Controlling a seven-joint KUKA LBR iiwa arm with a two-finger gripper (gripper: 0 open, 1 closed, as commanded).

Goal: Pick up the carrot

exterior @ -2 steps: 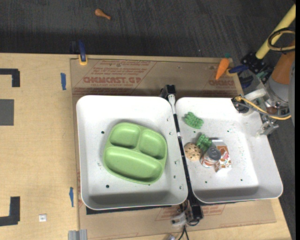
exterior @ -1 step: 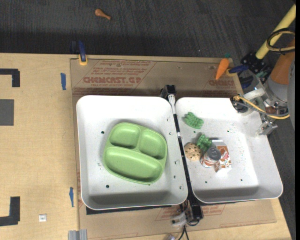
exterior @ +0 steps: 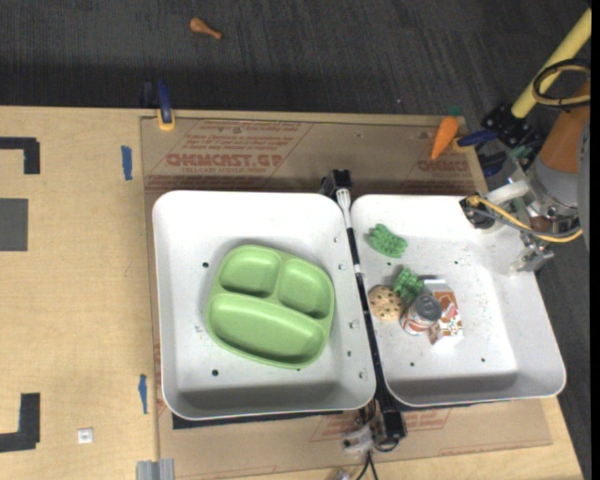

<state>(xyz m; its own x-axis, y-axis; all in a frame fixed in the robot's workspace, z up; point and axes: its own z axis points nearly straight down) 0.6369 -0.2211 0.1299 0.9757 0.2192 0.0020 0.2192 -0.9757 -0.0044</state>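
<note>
1. The carrot [exterior: 444,138] lay on the cardboard sheet [exterior: 225,155] behind the right bin, outside both bins; its long axis ran at a slant, green top toward the far right, orange tip toward the near left.
2. The left bin [exterior: 178,281] held a green divided plate [exterior: 272,302], upside down, with three raised sections.
3. The right bin [exterior: 497,337] held a green leafy toy [exterior: 386,241] near its far left side; closer to the front sat a round cookie [exterior: 382,302], a second green piece [exterior: 409,283] touching it, and a red-and-white packet [exterior: 433,312] with a grey disc on it.
4. The arm [exterior: 553,178] stood at the right bin's far right corner, well apart from the carrot; whether the pincer was spread or pressed together could not be told.
5. A small orange scrap [exterior: 204,28] lay on the dark floor beyond the bench [exterior: 66,309].
</note>
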